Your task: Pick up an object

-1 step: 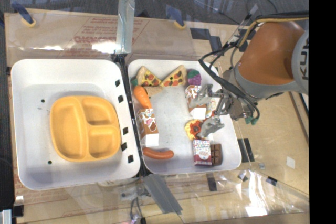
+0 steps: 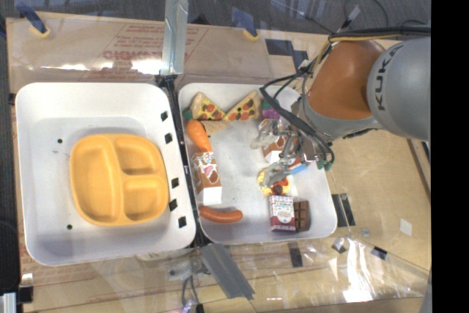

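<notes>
the claw (image 2: 287, 150) hangs low over the right bin (image 2: 234, 157) on the counter, among the toy food at its right side; whether its grip is apart cannot be told.

Two bins sit side by side on the worktop (image 2: 88, 48): the left bin (image 2: 37, 157) holds a divided tray (image 2: 117, 178). My end effector (image 2: 287, 149) hangs over the right bin (image 2: 238, 172), where pizza slices (image 2: 223, 111) lie at the far end, a carrot (image 2: 198, 135) and sausage (image 2: 220, 215) along the left wall, and a carton (image 2: 281, 212) at the near right.
</notes>
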`<move>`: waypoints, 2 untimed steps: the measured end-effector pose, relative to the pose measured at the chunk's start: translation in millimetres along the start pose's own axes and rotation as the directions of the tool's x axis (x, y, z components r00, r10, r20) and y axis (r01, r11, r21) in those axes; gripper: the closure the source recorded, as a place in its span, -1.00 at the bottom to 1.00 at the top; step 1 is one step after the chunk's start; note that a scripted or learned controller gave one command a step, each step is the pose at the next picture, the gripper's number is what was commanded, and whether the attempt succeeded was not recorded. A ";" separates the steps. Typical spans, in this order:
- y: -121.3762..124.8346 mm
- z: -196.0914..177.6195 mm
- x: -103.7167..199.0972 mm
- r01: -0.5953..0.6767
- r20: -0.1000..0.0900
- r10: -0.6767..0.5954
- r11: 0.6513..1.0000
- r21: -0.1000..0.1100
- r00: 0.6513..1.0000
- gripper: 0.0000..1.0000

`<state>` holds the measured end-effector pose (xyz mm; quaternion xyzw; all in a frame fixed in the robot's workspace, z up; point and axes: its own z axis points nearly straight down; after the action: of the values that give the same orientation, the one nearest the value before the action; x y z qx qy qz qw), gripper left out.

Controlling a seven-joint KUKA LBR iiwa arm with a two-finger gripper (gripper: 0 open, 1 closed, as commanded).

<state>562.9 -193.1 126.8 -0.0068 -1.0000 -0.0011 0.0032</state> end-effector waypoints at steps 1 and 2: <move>1.5 35.1 84.9 0.054 0.008 -0.054 0.999 0.002 0.998 -1.00; -16.7 -31.4 35.0 0.090 0.014 -0.090 0.996 0.006 0.996 -1.00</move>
<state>527.9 -209.4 158.3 0.0381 -0.9993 0.0015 -0.0038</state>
